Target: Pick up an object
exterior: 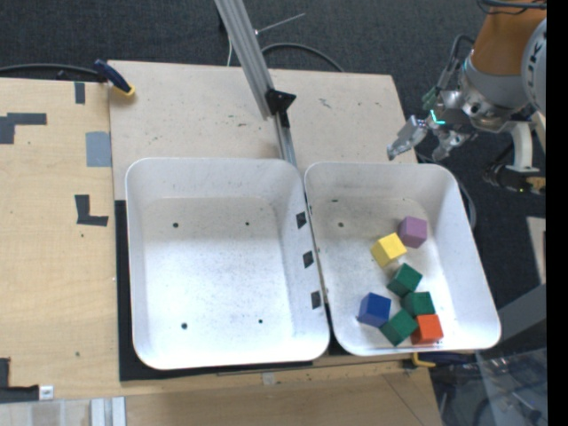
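Blocks: all in the right bin (461, 238), toward its near-right part (none betw. my fingers).
Purple block (413, 231): farthest back of the lot, just beside the yellow block (388, 249), which sits to its left and a bit nearer.
Green blocks: one (406, 280) just below the yellow; a second (420, 303) right behind the orange block (429, 327); a third (399, 327) at the near wall, touching the orange one's left side.
Blue block (374, 309): left of the cluster, next to the near green one.
Left bin (142, 238): white, speckled, beside the right bin w/ a shared middle edge.
My gripper (424, 140): up past the right bin's far rim, over the bench edge, well apart from the blocks.
Fingers: can't tell if spread or pressed together; too small and blurred.
Arm (506, 51): orange band and grey wrist at upper right.
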Available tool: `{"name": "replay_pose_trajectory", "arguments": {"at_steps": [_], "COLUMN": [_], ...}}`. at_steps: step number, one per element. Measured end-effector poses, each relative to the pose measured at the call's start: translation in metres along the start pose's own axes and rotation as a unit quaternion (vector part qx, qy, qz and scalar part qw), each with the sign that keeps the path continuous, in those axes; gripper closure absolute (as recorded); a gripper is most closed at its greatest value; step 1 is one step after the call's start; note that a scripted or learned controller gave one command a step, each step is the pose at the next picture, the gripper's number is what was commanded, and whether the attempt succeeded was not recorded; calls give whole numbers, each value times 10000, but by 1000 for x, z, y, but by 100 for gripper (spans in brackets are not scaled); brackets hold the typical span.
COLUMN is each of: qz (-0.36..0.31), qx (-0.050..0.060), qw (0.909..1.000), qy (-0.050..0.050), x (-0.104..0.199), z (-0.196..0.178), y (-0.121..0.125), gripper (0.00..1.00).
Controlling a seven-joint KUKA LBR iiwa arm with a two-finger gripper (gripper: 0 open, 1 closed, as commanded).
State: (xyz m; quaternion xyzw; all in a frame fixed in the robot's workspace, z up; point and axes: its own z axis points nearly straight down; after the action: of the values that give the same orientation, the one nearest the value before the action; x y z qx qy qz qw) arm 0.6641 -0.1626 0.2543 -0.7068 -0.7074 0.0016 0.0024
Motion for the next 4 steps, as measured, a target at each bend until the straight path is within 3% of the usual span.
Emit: {"name": "replay_pose_trajectory", "arguments": {"at_steps": [1, 4], "qz": [-6, -6], "qx": [-20, 7], "qw": [10000, 10000], "qy": [-12, -5], "x": [0, 0], "z": [-3, 165], "y": [1, 2], "gripper": [0, 0]}}
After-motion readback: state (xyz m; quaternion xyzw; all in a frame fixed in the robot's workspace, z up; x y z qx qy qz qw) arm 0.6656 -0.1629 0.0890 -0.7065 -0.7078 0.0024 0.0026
